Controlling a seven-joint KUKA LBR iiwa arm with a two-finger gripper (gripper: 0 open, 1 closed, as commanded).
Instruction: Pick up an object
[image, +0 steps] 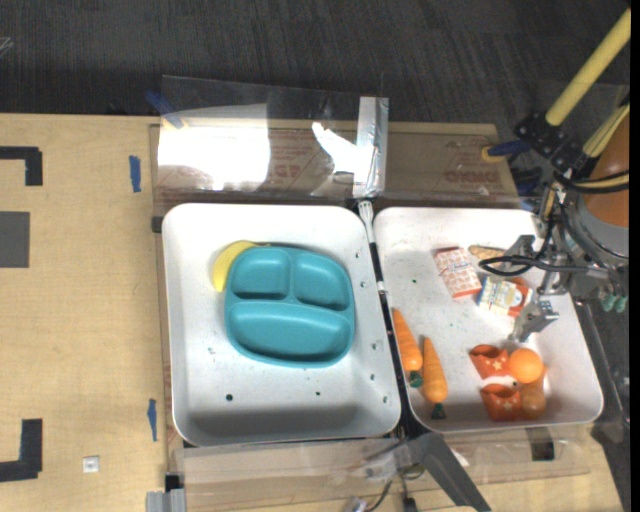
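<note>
The pale wooden worktop (70, 330) carries two shallow white bins side by side, the left bin (190, 400) touching the right bin (580, 400), with blue tape marks (135, 172) beside them.

teal divided plate (290, 316) in left bin (190, 330)

A single camera sits fixed above the bench (70, 300) and looks down at a slant, from moderate height. Its frame takes in both white bins, the left bin (190, 300) and the right bin (570, 330), side by side near centre. The bench's far edge lies at the top, the near edge at the bottom.
</note>
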